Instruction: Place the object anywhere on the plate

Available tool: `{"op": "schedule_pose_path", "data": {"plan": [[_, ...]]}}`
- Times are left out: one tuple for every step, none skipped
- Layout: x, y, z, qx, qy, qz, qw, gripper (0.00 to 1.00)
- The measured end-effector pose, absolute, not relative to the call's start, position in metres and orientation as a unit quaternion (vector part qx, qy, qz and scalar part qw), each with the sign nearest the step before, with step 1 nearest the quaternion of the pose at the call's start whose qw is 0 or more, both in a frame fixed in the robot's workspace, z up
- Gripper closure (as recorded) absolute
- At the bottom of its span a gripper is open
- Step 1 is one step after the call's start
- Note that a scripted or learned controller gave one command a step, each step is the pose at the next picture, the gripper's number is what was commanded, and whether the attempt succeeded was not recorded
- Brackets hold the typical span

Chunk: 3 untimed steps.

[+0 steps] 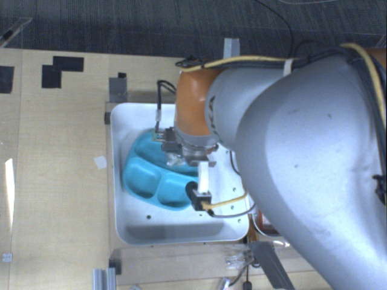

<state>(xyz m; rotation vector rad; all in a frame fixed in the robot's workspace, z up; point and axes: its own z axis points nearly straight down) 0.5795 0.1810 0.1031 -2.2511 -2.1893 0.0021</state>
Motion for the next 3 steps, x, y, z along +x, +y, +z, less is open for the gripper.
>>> {"op": "schedule_pose_path", "data": {"plan": [[0.536, 0.139, 0.097, -0.671, -0.741, -0.0163, -0.011, 1.0], [0.55, 0.182, 0.159, -0.639, -0.769, 0.0001, 0.0, 1.0], [0.55, 0.182, 0.159, -0.639, -0.769, 0.0004, 0.001, 0.0]]}}
